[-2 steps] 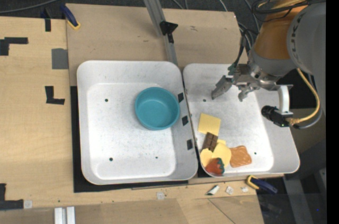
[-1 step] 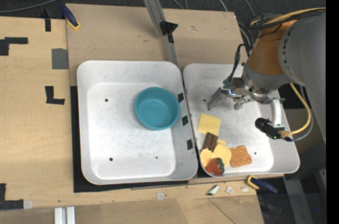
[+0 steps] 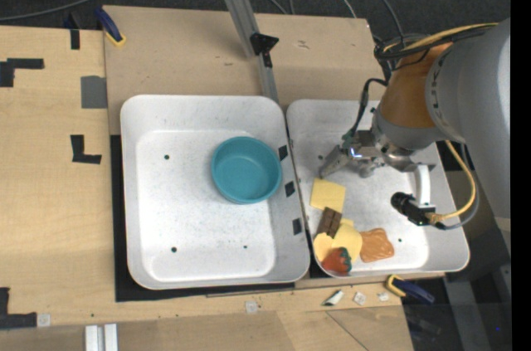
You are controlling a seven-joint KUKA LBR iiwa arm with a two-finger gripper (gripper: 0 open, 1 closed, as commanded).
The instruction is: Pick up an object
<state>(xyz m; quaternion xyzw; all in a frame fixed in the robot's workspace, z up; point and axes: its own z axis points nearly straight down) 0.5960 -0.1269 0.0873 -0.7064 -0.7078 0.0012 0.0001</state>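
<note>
My gripper [image 3: 349, 165] hangs low over the middle of the right bin [image 3: 440, 258], its fingers spread apart with nothing between them, so it is open. Just below it lies a pale yellow block [image 3: 328, 195]. Further toward the front edge sit a small brown piece [image 3: 330, 221], a yellow item [image 3: 348, 241], a red item [image 3: 336, 260] and an orange piece [image 3: 377, 246], clustered together. A teal bowl [image 3: 245, 168] rests upright in the left bin [image 3: 158, 175], near its right side.
The grey arm with its orange band [image 3: 411, 96] covers the right bin's back right part. A metal pole [image 3: 241, 1] slants down to the gap between the bins. Cables [image 3: 452, 212] loop along the right bin's right rim.
</note>
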